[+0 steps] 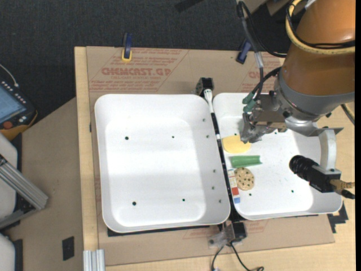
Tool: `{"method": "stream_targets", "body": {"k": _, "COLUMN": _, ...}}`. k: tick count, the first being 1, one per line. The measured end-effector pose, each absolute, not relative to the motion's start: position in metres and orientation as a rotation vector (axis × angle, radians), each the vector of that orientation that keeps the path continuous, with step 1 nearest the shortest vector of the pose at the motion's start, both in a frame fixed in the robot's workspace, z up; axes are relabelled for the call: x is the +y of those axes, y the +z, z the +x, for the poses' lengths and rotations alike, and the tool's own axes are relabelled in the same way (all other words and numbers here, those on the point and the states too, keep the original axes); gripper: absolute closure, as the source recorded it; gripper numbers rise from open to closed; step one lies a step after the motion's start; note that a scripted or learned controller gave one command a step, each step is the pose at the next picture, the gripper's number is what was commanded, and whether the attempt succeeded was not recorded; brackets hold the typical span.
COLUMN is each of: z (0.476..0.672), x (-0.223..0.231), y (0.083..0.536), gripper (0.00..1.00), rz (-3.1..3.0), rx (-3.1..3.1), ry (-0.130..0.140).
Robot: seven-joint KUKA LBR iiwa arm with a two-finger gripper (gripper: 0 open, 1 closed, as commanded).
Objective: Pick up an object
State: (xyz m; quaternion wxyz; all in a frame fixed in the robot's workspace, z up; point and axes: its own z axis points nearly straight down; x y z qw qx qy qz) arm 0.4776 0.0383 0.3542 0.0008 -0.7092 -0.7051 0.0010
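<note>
In the right bin [293, 199], near its left wall, lie a flat yellow piece [234, 145], a green bar [246, 161] below it, and a round brown cookie-like disc [245, 179]. A small red and blue item [235, 194] rests against the bin's left wall beneath the disc. My gripper [249, 135] hangs low over the right bin, just above and to the right of the yellow piece, at its upper edge. The wrist body covers the fingers.
The left bin [113, 112] lies beside the right one, the two parted by a black strip [217, 134]. A black cylinder [309, 171] juts in over the right bin's right side. Clamps [127, 51] hold the cardboard base at the back.
</note>
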Motion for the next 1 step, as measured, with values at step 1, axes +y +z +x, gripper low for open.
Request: {"method": "stream_targets", "body": {"k": 1, "z": 0.4799, "x": 0.0417, "y": 0.3636, "gripper": 1.00, "rz": -2.221, "rx": -2.223, "ry": 0.000}}
